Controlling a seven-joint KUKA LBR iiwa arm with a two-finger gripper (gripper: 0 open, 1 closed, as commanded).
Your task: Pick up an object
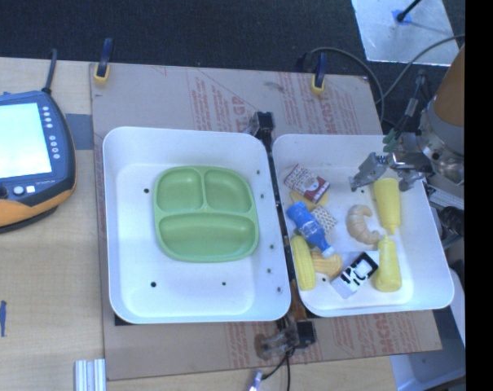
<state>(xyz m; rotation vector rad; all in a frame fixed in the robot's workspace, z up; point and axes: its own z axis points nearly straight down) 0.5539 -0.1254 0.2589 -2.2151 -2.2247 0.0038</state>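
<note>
Red print on the cardboard sheet (pixel 230 104); none legible

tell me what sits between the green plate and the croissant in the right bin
In the camera view, between the green plate and the croissant come the two bins' adjoining walls, then the blue bottle.

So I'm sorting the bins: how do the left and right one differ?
The left bin holds one green divided plate; the right bin holds many small items, including a blue bottle and yellow corn. The gripper is above the right bin, not the left. Both are shallow and white.
</note>
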